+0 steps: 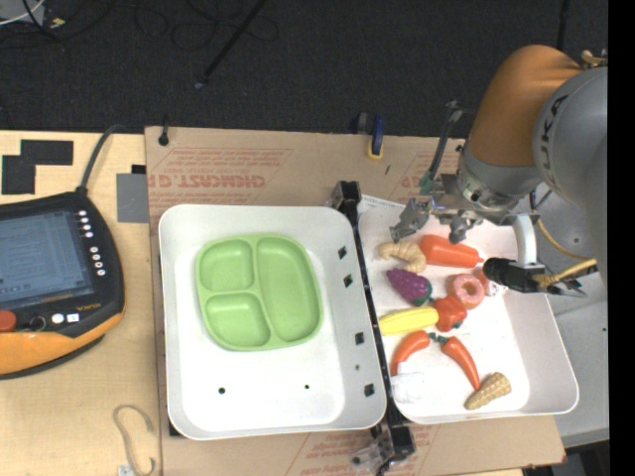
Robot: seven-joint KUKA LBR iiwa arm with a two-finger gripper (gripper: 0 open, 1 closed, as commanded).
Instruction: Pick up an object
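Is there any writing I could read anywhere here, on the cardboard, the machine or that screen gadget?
"KUKA": only part of these letters shows, on the grey arm, at the picture's right edge.
Red print on the cardboard sheet behind the bins: upside down and too blurred to read.
More red print on the cardboard's front edge: too blurred.
Screen of the handheld control pad: lines of text, too small to read.

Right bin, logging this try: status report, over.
Gripper open, low over right bin, nothing between fingers. Carrot just below it. Beige toy crowding beside.
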